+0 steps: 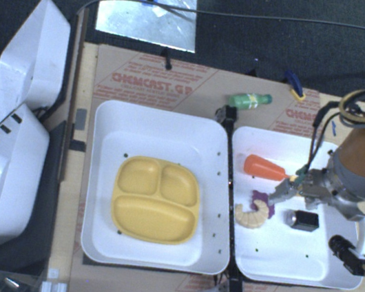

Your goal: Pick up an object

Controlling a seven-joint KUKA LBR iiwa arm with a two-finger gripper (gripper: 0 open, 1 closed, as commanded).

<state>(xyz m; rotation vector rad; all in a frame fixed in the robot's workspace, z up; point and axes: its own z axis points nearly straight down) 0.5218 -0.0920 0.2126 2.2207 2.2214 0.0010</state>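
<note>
The right bin [307,269] holds an orange carrot-shaped toy [264,167] near its back left. In front of it, a small purple piece [261,200] rests against a beige crescent-shaped piece [249,218]. A black block [305,220] lies to their right. My gripper [279,194] reaches down and left from the grey wrist, its tip just right of the purple piece and below the carrot's tip. Nothing shows between its tips.
A yellow divided plate [156,199] lies in the left bin [112,129]. A green bottle [250,100] lies on the cardboard behind the bins. White housings [10,132] stand at the far left. The arm's body covers the right bin's back right corner.
</note>
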